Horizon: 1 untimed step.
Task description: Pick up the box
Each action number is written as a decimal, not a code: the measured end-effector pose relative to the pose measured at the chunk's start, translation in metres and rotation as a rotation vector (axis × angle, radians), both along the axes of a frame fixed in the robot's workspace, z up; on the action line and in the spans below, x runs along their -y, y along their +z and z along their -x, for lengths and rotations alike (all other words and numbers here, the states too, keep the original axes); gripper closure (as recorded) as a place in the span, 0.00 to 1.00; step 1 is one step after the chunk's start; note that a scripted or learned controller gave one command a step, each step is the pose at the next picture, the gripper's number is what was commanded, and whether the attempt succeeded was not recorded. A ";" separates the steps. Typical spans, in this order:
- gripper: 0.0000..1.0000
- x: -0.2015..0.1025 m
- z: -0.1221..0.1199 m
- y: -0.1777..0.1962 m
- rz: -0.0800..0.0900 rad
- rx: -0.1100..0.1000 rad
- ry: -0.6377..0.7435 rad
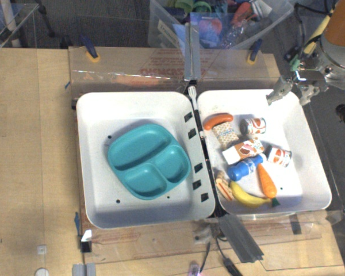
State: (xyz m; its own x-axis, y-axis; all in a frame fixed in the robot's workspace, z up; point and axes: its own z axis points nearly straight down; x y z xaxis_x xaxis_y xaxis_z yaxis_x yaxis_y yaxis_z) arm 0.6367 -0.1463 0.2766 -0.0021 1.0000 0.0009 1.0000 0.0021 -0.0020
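White plastic bins sit side by side on the wooden worktop (29, 154); the left bin (92, 111) holds a teal divided plate (148, 161). The box (245, 150), white with red print, lies among the right bin's (310, 171) toy food, just beside a blue bottle (244, 168), banana (245, 196) and carrot (267, 180). At that bin's far right corner the gripper (288, 92) hangs with its fingers spread and nothing between them, well apart from the box

No text, brand or number can be read. The box (245, 149) and the small cans (254, 125) carry printed labels. Their lettering is too blurred to make out.
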 end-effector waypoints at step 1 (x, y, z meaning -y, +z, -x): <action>0.00 -0.020 -0.002 -0.160 0.000 0.001 -0.013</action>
State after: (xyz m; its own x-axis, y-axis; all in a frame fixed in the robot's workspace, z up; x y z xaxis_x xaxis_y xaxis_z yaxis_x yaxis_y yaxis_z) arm 0.6382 -0.1260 0.1171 0.0105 0.9999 0.0005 0.9999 -0.0105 -0.0015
